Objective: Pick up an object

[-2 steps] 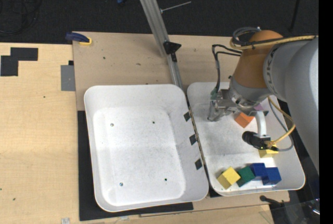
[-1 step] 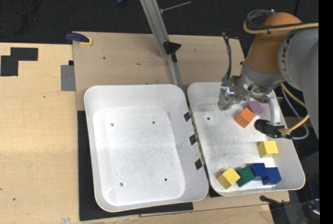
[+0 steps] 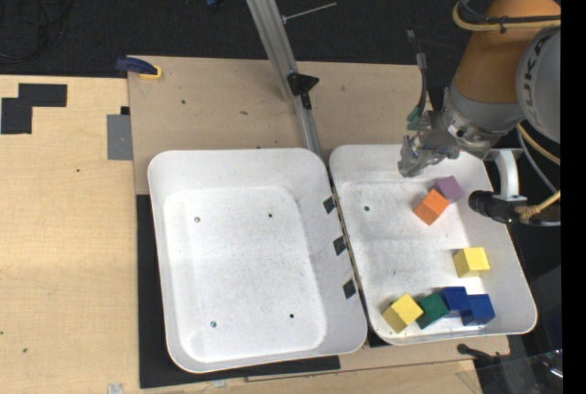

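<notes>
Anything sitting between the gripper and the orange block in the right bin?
No. In the camera view, the gripper hangs up-left of the orange block, and the stretch between them is bare white floor of the right bin. The purple block sits off that line.

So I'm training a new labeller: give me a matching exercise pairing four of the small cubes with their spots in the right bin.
Things:
1. purple cube
2. orange cube
3. lone yellow cube
4. green cube

Places:
A. front row, between a yellow and a blue cube
B. touching the purple cube's front-left
C. nearest the gripper
D. alone, mid-right

Pairs: 1-C, 2-B, 3-D, 4-A
</notes>
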Motion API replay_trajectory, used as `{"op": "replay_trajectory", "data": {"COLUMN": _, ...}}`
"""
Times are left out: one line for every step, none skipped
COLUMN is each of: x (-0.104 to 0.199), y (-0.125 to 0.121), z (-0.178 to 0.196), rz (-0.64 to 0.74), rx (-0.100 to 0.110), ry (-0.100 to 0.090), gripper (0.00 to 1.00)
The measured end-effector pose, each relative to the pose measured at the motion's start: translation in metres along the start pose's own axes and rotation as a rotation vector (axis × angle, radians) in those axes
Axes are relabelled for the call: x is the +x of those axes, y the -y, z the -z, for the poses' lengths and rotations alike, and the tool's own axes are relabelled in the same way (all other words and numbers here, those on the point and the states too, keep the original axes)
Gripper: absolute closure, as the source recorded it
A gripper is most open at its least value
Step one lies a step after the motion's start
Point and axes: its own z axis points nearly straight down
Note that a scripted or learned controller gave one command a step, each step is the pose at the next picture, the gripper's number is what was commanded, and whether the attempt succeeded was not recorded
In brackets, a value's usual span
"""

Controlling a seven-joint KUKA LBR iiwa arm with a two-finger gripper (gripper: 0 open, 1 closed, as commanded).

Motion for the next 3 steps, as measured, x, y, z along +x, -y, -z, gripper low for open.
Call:
{"op": "replay_trajectory", "data": {"x": -0.002, "y": 0.000, "z": 0.019, "rz": 0.001, "rx": 0.004, "ry": -0.001, "gripper": 1.00}}
{"op": "replay_trajectory", "data": {"x": 0.051, "y": 0.005, "z": 0.006, "rz": 0.004, "rx": 0.009, "ry": -0.002, "gripper": 1.00}}
{"op": "replay_trajectory", "data": {"x": 0.111, "y": 0.006, "z": 0.000, "rz": 0.005, "rx": 0.009, "ry": -0.003, "gripper": 1.00}}
